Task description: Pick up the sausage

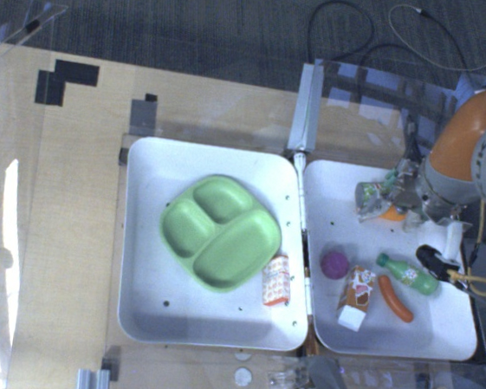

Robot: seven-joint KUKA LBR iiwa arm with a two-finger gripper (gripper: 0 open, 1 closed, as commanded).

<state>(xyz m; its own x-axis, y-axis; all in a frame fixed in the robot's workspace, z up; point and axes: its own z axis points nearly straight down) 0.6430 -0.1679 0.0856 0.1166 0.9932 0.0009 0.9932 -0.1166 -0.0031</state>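
Pale wood bench (66, 213), dark carpet strip along the far edge w/ black cables looped on it; two shallow white bins side by side, left bin (138, 308) and right bin (444, 343). Sausage (395, 299) lies in right bin, near-right part, reddish-orange, flat on the floor of the bin, angled diagonally, nothing gripping it. Just beyond it, a green bottle (408, 274) on its side, white label, lying nearly parallel to the sausage and close but whether touching can't tell. Left of sausage, a small brown-and-white packet (357, 296), long axis running near-to-far; purple ball (334, 263) just beside the packet's far-left corner. Far part of same bin: gripper (397, 196) low over the bin floor, well apart from the sausage, w/ a greenish can-like item (369, 194) at its left side and an orange bit (392, 214) just under it; too cluttered to read finger gap or whether anything is held, can't tell. Arm comes in from right, orange band (463, 136) above grey wrist; a black piece w/ yellowish cable hangs near the bin's right wall. Left bin: green three-compartment plate (219, 232) about centre, tilted diagonal; small red-and-white can (277, 281) on its side at the plate's near-right edge, by the divider between bins.
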